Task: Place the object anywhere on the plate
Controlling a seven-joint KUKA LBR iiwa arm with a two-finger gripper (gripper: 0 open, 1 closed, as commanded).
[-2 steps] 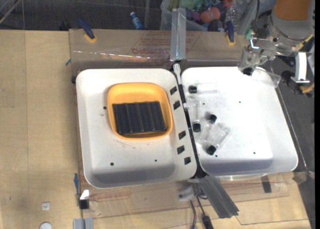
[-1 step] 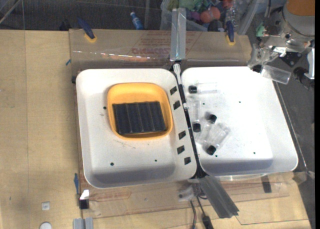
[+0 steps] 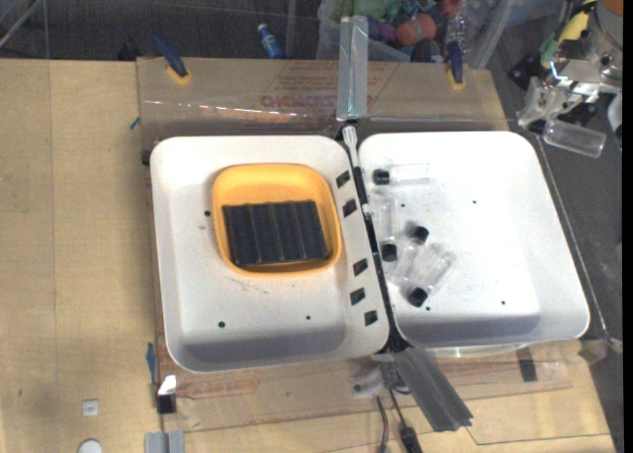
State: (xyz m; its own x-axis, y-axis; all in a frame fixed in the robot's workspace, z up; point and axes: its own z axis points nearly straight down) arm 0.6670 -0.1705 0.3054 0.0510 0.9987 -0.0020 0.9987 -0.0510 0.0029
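Clear vials (image 3: 415, 268) near right bin's (image 3: 514, 233) divider-side edge

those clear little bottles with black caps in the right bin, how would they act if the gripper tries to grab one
The clear bottles lie on their sides, so a nudge would probably roll them. They look like thin, smooth plastic: likely light and slippery between fingers. Several sit close together near the right bin's left wall, so grabbing one may jostle its neighbours.

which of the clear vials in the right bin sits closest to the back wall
The vial with its black cap pointing left, alone near the bin's back; the others cluster lower by the divider.
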